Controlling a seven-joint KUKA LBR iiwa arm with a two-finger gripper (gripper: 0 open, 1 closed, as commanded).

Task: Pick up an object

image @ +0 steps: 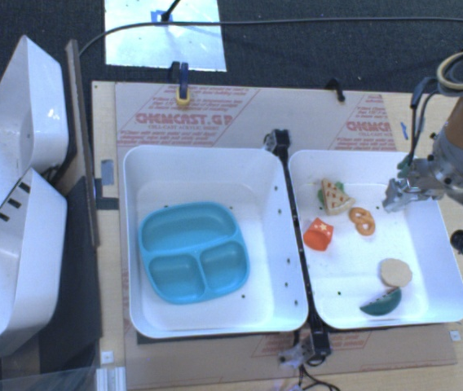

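One pretzel (362,220) lies just beside the hand (396,195).

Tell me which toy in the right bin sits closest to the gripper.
The pretzel. It lies just left of and below the gripper; the sandwich wedge, red cube, tan disc and green slice sit farther off.

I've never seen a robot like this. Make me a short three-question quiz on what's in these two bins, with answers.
1. True or false: the blue plastic divided tray lies in the left white bin.
2. Which toy lies nearest the gripper? A) red cube B) orange pretzel C) green melon slice
3. Fill in: the round beige cookie sits just above the ____ in the camera view.

Key: 1 true; 2 B; 3 green melon slice. All five toys, including the sandwich wedge, lie in the right white bin.
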